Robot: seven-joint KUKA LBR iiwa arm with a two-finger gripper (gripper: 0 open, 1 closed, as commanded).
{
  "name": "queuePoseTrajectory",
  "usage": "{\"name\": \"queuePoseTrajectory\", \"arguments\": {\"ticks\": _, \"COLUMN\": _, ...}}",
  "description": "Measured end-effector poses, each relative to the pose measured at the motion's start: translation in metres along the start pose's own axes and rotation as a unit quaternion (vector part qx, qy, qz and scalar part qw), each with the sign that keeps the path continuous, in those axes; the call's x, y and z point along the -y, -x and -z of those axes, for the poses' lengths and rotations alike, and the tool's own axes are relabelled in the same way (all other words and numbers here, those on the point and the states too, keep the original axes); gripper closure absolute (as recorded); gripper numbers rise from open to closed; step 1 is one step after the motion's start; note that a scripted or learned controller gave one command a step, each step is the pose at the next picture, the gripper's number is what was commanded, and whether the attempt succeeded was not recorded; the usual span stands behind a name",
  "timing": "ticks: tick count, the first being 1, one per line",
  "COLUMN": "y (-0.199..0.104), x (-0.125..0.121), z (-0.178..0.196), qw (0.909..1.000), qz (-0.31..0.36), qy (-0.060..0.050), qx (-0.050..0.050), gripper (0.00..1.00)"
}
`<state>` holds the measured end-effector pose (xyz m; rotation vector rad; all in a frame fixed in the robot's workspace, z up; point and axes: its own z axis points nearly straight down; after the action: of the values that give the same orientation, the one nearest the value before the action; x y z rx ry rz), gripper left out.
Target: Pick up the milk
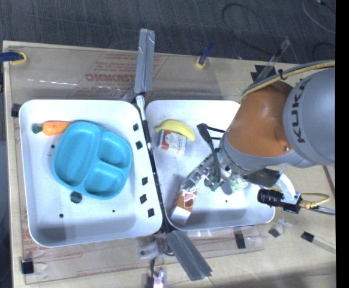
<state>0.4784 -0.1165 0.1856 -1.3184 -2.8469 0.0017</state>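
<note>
A: What is seen in the camera view?

B: Two white bins are set side by side on the bench (pixel 72 65). In the left bin (pixel 36 221) a blue tray (pixel 93 158) with three compartments is laid, and a carrot (pixel 54 127) is placed just behind it, near the far left corner.

A: And in the right bin (pixel 222 216)?

B: A banana (pixel 175 128) is seen at the far side, with a small red and white pack (pixel 173 141) touching it just in front. The milk (pixel 186 201), a small carton with a brown and white face, is found at the near left of this bin, tilted against the wall close to the divider.

A: Where is the arm (pixel 282 125) placed?

B: It is reached in from the right, and its orange band is held over the right half of the right bin. The gripper (pixel 213 176) is lowered near the middle of that bin, just right of the milk and a little behind it.

A: Is the milk held?

B: No carton is seen between the fingers; the milk is lying on the bin floor beside the gripper. How far the jaws are parted cannot be told, as the fingertips are lost in clutter below the wrist.
</note>
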Motion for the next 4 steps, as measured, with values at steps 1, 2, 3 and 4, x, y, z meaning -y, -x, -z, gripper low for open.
{"name": "queuePoseTrajectory", "arguments": {"ticks": 1, "y": 0.000, "x": 0.000, "z": 0.000, "qw": 1.0000, "qz": 0.000, "qy": 0.000, "qx": 0.000, "gripper": 0.00}}
{"name": "queuePoseTrajectory", "arguments": {"ticks": 2, "y": 0.011, "x": 0.001, "z": -0.088, "qw": 0.9960, "qz": 0.088, "qy": 0.006, "qx": 0.013, "gripper": 0.00}}
{"name": "queuePoseTrajectory", "arguments": {"ticks": 3, "y": 0.009, "x": -0.013, "z": -0.084, "qw": 0.9974, "qz": -0.071, "qy": -0.014, "qx": 0.006, "gripper": 0.00}}
{"name": "queuePoseTrajectory", "arguments": {"ticks": 4, "y": 0.016, "x": 0.014, "z": 0.047, "qw": 0.9975, "qz": -0.071, "qy": 0.001, "qx": 0.001, "gripper": 0.00}}
